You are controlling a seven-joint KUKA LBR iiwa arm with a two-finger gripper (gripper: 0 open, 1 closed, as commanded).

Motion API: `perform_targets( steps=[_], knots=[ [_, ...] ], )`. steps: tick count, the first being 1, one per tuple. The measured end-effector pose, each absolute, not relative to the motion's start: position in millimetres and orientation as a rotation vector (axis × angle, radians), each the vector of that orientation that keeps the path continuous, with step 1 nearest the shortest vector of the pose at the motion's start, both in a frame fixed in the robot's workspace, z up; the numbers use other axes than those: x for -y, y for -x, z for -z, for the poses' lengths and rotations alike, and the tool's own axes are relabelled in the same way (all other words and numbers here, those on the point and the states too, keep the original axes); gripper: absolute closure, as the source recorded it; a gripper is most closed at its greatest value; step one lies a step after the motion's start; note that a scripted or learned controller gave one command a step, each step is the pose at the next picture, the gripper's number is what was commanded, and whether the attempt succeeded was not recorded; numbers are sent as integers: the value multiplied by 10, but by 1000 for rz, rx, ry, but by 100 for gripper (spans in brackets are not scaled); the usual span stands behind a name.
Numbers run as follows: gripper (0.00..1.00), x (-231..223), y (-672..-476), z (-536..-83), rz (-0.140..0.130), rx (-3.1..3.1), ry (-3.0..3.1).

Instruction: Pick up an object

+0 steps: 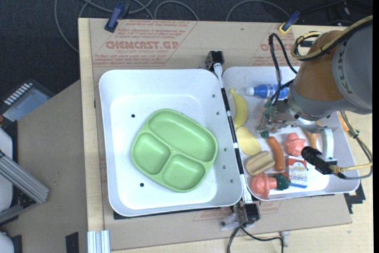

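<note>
My gripper hangs low in the right bin, under the grey arm with the orange band. Its tips sit just above an orange sausage-shaped toy, and nothing shows between them. Left of it lie a yellow banana and a pale yellow lump. A tan bread roll, a pink-red toy and a salmon-coloured toy lie toward the bin's front. A blue and white bottle lies behind the gripper.
The left bin holds a green three-compartment plate. A small carton with red and blue print lies in the right bin's front. The divider between the bins runs close to the banana.
</note>
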State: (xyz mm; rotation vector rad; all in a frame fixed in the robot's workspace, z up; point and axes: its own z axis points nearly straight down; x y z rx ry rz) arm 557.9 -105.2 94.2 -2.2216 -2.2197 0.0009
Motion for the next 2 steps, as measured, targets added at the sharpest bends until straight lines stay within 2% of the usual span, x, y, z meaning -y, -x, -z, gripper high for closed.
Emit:
perform_targets(
  steps=[1, 2],
  knots=[
    [100, 1053, -5576, -1037, -2, 2219, 2223],
    [0, 1052, -5575, -1036, -2, 2218, 2222]
  ],
)
